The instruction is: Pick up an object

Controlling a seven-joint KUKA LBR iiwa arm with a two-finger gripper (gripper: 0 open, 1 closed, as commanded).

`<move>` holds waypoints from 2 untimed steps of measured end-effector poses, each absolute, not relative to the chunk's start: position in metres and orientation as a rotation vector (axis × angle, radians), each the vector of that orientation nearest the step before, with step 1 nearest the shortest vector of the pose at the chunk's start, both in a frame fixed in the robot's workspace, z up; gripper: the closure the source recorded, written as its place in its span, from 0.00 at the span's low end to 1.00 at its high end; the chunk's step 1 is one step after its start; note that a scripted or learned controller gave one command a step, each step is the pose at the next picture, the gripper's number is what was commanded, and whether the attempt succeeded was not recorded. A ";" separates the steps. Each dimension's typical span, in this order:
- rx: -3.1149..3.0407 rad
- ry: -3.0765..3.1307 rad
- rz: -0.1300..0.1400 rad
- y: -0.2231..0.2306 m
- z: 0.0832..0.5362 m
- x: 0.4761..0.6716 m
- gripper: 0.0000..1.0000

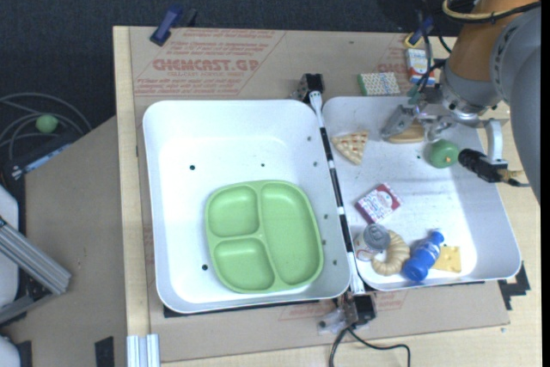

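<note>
My gripper (418,124) is low in the far part of the right bin (490,211), with the grey arm and its orange band reaching in from the right. A tan, flat piece (410,134) lies right beneath it, partly covered. A green ball (443,153) rests just in front of the gripper, to its right. A pizza-slice toy (351,145) lies to the left, near the bin's wall. Nearer the front are a red and white packet (378,203), a tan ring (394,253), a blue bottle (424,257) and a yellow wedge (448,259).
The left bin (172,185) holds a green divided plate (261,235). A small grey round thing (375,235) touches the tan ring. A divider runs between the bins (330,176). Small cards (379,83) lie on the bench behind the right bin.
</note>
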State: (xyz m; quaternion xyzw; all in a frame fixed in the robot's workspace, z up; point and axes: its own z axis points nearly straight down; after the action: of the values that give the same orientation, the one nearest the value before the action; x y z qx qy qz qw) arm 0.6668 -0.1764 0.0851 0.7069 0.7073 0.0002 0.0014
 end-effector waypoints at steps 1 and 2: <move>2.218 2.220 0.001 -0.183 0.085 0.667 0.00; 2.219 2.221 0.000 -0.179 0.085 0.667 0.00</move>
State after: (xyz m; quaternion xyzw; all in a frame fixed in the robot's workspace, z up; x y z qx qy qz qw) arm 0.6668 -0.1787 0.0852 0.7068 0.7074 0.0001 0.0008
